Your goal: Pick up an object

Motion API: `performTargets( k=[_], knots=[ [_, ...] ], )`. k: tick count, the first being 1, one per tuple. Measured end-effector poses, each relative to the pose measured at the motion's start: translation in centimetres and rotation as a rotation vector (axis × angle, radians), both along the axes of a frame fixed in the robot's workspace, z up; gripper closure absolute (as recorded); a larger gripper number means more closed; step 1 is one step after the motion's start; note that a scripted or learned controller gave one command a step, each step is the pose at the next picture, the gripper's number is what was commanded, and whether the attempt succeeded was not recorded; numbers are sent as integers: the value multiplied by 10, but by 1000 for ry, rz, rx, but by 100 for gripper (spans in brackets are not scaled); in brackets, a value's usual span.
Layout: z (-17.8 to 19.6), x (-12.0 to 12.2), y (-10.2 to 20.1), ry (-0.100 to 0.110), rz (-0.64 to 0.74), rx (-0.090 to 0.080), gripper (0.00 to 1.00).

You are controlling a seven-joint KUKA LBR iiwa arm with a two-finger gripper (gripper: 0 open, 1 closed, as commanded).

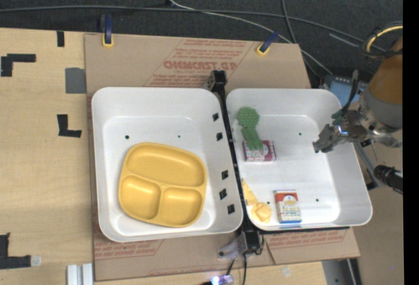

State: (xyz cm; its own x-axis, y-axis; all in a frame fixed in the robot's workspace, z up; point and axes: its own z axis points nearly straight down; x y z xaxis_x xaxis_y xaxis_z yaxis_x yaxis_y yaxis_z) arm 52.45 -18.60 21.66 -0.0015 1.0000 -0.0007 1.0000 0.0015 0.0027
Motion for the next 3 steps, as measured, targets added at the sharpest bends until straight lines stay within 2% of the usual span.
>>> performTargets(
  k=[1, 3],
  knots=[
    [-8, 27, 49, 3, 5, 2, 100],
    [12, 63, 155, 2, 5, 2, 100]
  ],
)
